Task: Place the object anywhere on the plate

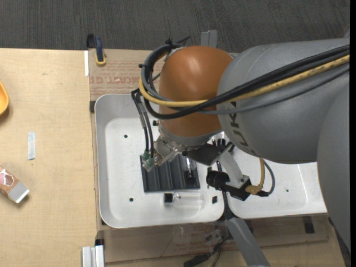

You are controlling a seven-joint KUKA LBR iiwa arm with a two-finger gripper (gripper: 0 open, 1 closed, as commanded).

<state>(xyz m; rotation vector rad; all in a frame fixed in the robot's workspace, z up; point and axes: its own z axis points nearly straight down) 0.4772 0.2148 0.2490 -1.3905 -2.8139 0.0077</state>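
Placement not yet done, as judged.
Clear object [185, 201], taken as the task's thing, is seen at lower centre of frame, low in the left bin [111, 166], right at the gripper [189, 194]. Grip state cannot be told. Transfer to the plate is left.

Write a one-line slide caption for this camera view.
KUKA arm reaches from the right, its gripper low inside the left white bin.
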